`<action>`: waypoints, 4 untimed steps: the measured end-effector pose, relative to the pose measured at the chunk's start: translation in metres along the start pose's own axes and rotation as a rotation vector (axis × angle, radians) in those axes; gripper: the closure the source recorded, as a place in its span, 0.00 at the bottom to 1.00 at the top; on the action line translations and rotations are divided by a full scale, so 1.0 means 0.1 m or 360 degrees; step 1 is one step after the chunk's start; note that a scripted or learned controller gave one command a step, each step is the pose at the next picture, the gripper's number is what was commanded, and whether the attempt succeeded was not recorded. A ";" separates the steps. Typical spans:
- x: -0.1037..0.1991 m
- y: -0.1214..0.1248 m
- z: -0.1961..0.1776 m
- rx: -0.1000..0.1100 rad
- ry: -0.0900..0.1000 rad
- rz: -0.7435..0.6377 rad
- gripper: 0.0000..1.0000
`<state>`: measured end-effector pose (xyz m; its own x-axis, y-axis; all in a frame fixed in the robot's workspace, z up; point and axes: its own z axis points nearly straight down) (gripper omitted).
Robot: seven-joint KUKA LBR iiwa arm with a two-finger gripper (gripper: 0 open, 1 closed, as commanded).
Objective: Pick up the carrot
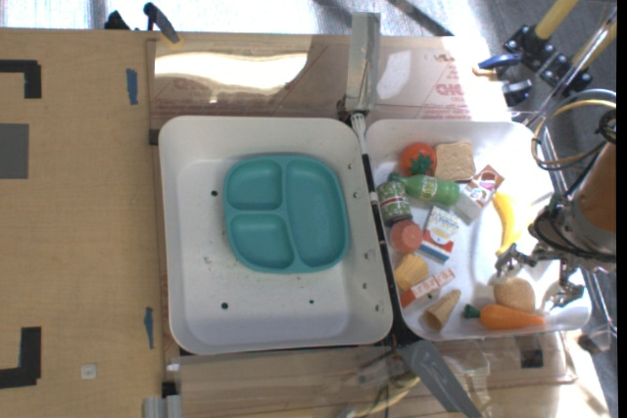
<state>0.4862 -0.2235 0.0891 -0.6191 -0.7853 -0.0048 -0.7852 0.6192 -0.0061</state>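
Observation:
The carrot [511,316] is orange with a green stub at its left end. It lies flat near the front right corner of the right bin [477,134]. My gripper [538,276] hangs just above and behind the carrot, reaching in from the right. Its two metal fingers [511,258] stand apart, so it is open with nothing gripped. A tan bread roll [514,293] sits below the gap between them, touching the carrot's upper side.
The right bin is crowded: a banana [505,220], an ice cream cone [443,308], a cheese wedge [411,269], a carton [443,232], a green bottle [431,189], a tomato [418,158] and a bread slice [454,161]. A teal divided plate [287,212] sits in the left bin [186,240].

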 end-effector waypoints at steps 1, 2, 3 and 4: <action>-0.46 -0.51 0.01 0.0007 -0.0003 0.0080 0.00; -0.48 -0.48 0.01 0.0004 0.0001 0.0219 0.00; -0.74 -0.35 0.00 0.0004 -0.0001 0.0206 0.00; -0.78 -0.37 -0.13 0.0015 -0.0017 0.0207 1.00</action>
<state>0.5634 -0.1854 0.1023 -0.7156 -0.6983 -0.0167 -0.6982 0.7158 -0.0145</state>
